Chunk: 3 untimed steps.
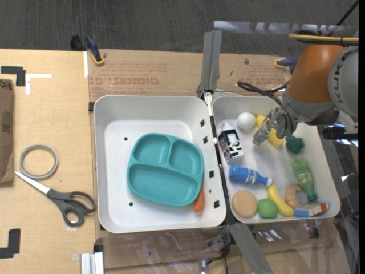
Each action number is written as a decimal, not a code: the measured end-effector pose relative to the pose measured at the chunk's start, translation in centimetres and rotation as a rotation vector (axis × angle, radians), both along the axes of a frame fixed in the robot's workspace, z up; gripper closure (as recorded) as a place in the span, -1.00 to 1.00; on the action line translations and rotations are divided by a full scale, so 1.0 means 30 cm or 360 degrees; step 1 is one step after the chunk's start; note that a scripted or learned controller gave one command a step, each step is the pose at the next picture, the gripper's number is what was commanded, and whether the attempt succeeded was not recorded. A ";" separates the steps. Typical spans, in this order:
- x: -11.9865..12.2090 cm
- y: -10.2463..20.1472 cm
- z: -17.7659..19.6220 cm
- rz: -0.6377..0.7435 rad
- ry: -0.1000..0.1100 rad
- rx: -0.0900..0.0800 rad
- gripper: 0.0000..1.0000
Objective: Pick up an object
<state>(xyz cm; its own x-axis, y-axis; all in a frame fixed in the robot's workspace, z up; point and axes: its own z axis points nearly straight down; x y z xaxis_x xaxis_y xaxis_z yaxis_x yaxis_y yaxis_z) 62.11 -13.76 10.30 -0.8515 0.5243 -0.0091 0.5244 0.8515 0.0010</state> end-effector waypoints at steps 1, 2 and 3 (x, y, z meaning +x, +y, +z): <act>-0.061 0.231 0.362 -0.0053 0.0006 0.0006 1.00; 0.014 0.444 0.505 -0.0277 0.0008 0.0006 1.00; 0.005 0.218 0.661 -0.0870 0.0008 0.0006 1.00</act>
